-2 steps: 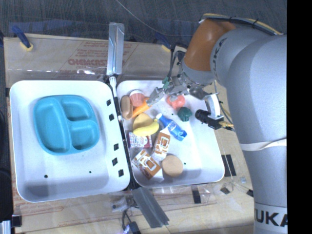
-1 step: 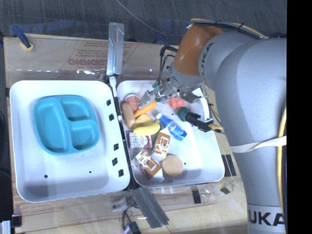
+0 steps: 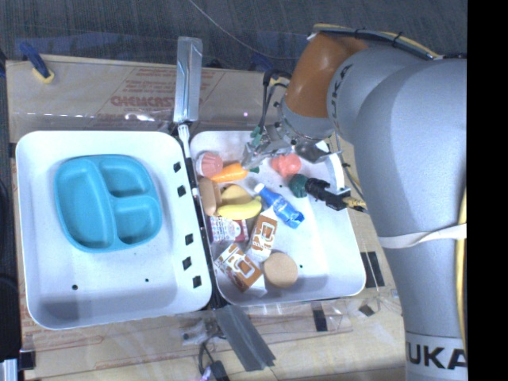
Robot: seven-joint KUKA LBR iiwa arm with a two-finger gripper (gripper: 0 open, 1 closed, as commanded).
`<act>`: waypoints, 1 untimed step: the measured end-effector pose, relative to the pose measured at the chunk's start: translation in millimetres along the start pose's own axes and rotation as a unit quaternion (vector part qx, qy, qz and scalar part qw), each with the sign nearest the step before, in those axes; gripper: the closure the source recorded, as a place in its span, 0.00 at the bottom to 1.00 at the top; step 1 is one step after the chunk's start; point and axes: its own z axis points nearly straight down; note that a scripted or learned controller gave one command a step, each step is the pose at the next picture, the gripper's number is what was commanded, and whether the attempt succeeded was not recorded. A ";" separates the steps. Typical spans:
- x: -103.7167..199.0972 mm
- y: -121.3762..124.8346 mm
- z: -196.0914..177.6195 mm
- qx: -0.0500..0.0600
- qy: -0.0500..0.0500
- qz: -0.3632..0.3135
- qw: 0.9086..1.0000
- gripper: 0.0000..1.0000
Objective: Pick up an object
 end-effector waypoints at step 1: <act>0.2 -0.3 0.6 0.001 0.000 0.000 1.000 0.00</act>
